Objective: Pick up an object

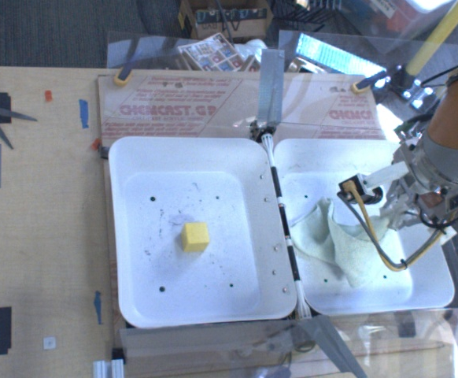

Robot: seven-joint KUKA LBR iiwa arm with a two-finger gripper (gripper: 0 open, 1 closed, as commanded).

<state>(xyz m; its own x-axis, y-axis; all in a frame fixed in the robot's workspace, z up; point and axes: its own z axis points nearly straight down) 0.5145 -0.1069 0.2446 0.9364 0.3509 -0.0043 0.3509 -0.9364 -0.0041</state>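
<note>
We could not tell how the jaws stood: the gripper [393, 211] hung low over the right bin [441, 294], its tip lost among brackets and a looping yellow-and-black cable [374, 239], and we saw nothing that was plainly held. Just beside and below it lay a crumpled pale cloth [341, 246], spread from near the divider [280, 211] toward the middle of that bin's floor. We judged the cloth to be light, soft and limp; it would sag and drape when lifted, and a pinch on a flat patch might slide off or catch only a thin layer. The raised fold near its middle looked to us the better place to take hold, since the fabric stood up there in a ridge.

Further out, in the left bin [127, 160], a small yellow cube [195, 236] sat alone near the centre of the floor, well apart from the arm. We took it for something light and fairly firm, perhaps foam, best gripped across two opposite flat faces. The grey arm with its orange band [457, 120] entered from the right.
</note>
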